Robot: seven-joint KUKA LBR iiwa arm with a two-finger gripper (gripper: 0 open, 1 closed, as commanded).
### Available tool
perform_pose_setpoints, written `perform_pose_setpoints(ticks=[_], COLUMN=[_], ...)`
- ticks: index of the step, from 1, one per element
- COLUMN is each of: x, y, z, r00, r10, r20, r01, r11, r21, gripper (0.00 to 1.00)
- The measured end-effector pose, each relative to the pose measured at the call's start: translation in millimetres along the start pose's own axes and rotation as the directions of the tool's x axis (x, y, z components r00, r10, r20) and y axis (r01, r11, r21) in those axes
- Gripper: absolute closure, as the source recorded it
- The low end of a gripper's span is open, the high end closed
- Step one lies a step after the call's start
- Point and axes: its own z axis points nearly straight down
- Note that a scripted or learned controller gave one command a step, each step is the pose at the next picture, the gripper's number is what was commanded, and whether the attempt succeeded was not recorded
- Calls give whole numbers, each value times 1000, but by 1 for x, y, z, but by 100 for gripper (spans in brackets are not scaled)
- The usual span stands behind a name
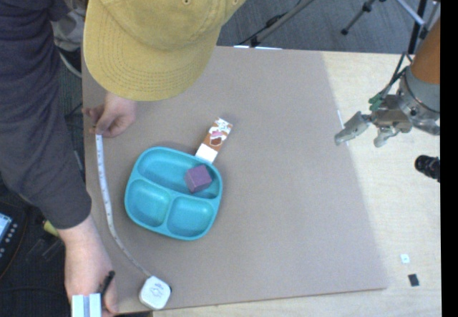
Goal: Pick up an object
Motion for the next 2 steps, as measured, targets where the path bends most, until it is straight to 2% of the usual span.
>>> perform_pose_setpoints(ticks=[1, 2], x=[36, 37], y=[43, 42], z=[163, 159], r00=[999, 999], r10=[38, 38], r20=[3, 0], r01=[-38, -38], r11=[999, 999], r21=[-1, 6], gripper=[0, 100])
